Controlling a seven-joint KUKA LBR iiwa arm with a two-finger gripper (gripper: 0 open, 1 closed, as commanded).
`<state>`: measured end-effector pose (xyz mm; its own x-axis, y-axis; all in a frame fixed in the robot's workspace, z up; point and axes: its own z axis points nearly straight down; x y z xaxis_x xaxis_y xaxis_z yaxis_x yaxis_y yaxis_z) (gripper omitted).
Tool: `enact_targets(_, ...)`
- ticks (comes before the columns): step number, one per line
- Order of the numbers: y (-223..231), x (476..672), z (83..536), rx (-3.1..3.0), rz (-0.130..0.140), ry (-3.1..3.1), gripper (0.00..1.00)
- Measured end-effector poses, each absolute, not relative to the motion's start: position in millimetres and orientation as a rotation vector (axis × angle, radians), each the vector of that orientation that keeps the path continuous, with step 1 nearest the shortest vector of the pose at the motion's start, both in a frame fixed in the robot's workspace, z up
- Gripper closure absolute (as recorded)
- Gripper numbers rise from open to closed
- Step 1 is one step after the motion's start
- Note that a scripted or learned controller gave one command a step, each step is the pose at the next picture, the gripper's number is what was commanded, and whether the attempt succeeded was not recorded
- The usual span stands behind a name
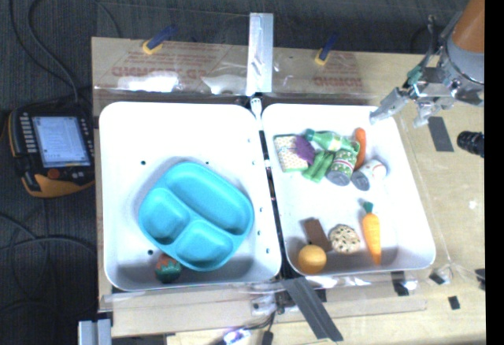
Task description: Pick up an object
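My gripper (403,105) hangs above the top right corner of the right bin (409,178), its two fingers spread apart with nothing between them, one finger (386,109) reaching over the bin's rim. Just below and left of it, inside that bin, lies a cluster of toys: a small orange carrot (360,142) touching a can (341,168), a green bottle (321,160), a purple-printed packet (291,152), and a little red and white piece (371,172) just beside the can. Further down the same bin sit a larger carrot (371,234), a cookie (344,239), a brown block (313,231) and an orange (312,258), all close together near the front wall. Well apart, the left bin (118,178) holds a blue divided tray (196,214) with a small red and green toy (167,268) at its front edge
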<state>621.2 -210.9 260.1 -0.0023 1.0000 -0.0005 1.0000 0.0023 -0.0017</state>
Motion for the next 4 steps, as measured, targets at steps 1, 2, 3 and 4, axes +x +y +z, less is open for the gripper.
enact_targets(1,-223.3,554.3,190.8,-1.935,0.002,-2.475,0.0)
enact_targets(2,-213.9,526.0,90.5,-1.555,-0.006,-2.741,0.0)
enact_targets(3,-212.9,528.4,101.4,-1.558,-0.012,-2.746,1.0)
enact_targets(4,-212.9,528.3,101.3,-1.557,-0.011,-2.746,0.0)
